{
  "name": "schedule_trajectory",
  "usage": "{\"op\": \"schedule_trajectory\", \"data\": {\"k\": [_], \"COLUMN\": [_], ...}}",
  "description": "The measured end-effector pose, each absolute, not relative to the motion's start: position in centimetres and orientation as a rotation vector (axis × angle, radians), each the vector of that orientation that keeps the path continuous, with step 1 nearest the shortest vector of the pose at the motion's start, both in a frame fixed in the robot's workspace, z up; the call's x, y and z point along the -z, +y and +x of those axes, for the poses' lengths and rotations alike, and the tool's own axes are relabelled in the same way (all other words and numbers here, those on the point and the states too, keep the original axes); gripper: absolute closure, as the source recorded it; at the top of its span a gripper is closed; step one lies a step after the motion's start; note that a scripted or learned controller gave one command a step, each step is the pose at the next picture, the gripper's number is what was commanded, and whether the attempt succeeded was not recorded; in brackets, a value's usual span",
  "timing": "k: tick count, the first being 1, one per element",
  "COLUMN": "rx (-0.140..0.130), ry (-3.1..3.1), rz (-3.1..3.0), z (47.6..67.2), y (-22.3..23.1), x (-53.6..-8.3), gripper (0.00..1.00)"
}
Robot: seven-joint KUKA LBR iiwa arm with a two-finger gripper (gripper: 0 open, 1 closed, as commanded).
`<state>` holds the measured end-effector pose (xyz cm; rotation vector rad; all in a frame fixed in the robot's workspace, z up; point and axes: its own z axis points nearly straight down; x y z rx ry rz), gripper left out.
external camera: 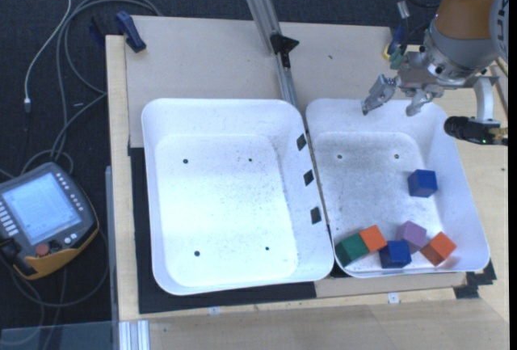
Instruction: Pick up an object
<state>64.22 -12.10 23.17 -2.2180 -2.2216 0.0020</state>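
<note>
Orange band and grey wrist come in from the upper right, and your tool [396,98] hangs over the far rim of the right bin [460,170], tilted so its two fingers [376,95] point down and toward the left. You can see those fingers spread well apart, with bare white bin floor showing between them, so nothing is gripped. Look to the near end of that same bin for your targets: a green cube [350,247], an orange cube [372,238], a dark blue cube [395,254], a purple cube [414,234] and a second orange cube [439,248] bunch together along the near wall, some touching. One more blue cube [422,183] sits alone by the right wall, between the cluster and the tool, well apart from both. Your left bin [161,203] lies beside it on the worktop [202,57].
</note>
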Motion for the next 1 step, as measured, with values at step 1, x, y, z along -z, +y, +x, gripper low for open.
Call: {"op": "schedule_trajectory", "data": {"k": [1], "rx": [-0.004], "ry": [-2.212], "rz": [-2.228], "z": [55.08], "y": [-18.15], "x": [-25.29], "gripper": [0.0]}}
